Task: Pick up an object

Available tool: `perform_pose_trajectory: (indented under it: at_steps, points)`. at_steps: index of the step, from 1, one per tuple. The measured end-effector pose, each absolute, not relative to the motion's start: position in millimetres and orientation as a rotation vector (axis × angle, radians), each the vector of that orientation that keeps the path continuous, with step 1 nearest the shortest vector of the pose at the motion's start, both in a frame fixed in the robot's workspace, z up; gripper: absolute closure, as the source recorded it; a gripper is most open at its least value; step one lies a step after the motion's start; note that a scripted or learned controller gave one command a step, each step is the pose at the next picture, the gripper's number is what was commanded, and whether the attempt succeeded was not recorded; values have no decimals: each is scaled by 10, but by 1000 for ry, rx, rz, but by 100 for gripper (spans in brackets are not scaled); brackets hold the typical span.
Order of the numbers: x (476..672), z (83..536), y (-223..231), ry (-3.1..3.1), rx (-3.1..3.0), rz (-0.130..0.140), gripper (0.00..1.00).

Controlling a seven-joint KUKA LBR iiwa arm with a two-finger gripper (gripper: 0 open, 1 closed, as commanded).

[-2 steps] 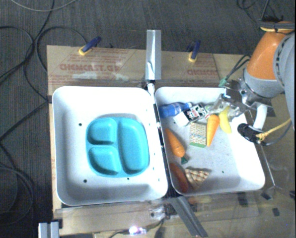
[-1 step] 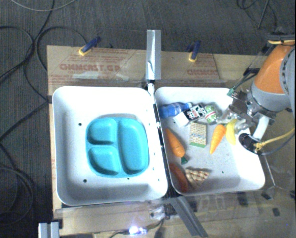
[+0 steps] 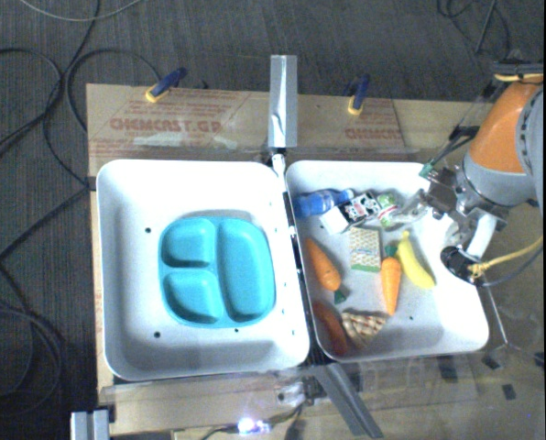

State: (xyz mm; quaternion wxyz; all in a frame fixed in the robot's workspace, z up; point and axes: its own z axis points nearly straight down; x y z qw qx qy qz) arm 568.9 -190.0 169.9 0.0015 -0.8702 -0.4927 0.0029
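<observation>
Beside the end effector (image 3: 418, 204), whose grip I cannot tell, lies a curved yellow banana (image 3: 417, 262).

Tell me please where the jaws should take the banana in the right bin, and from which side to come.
Probably best at the middle of the banana, coming straight down from above. It lies flat and runs diagonally, so the jaws should close across its narrow width. A carrot lies close on its left side, while the bin floor to its right is free, so a slight offset toward the right end may help.
</observation>
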Motion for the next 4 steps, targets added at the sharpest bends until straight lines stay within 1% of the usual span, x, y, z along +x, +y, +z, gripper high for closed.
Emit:
perform_pose_trajectory:
  at_steps: [1, 2, 3, 4]
  points:
    - [5604, 960, -1906, -1512, -2761, -11, 0]
    - [5065, 1004, -1976, -1340, -2839, 11, 0]
    - [5060, 1067, -1958, -1340, -2830, 16, 100]
    - [5193, 2447, -1620, -1232, -2891, 9, 100]
